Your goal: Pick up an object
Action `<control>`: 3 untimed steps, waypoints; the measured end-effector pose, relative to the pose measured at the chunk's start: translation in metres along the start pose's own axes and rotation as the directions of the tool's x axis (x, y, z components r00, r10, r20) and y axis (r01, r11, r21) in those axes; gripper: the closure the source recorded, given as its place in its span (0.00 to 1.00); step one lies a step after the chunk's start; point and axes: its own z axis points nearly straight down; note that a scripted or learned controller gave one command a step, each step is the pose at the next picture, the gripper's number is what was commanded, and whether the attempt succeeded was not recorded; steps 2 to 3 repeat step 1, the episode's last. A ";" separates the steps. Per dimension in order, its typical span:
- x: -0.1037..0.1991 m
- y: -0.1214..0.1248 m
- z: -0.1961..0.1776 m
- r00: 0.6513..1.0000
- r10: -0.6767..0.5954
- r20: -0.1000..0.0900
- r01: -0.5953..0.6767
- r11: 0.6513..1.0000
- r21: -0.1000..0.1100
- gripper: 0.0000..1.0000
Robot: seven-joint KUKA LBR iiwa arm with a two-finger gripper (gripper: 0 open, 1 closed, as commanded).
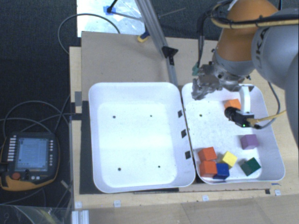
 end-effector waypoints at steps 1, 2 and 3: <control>0.047 0.022 -0.004 1.000 -0.001 -0.001 0.001 1.000 -0.002 1.00; 0.047 0.022 -0.004 1.000 -0.001 -0.001 0.001 1.000 -0.002 1.00; 0.047 0.022 -0.004 1.000 -0.001 -0.001 0.001 1.000 -0.002 1.00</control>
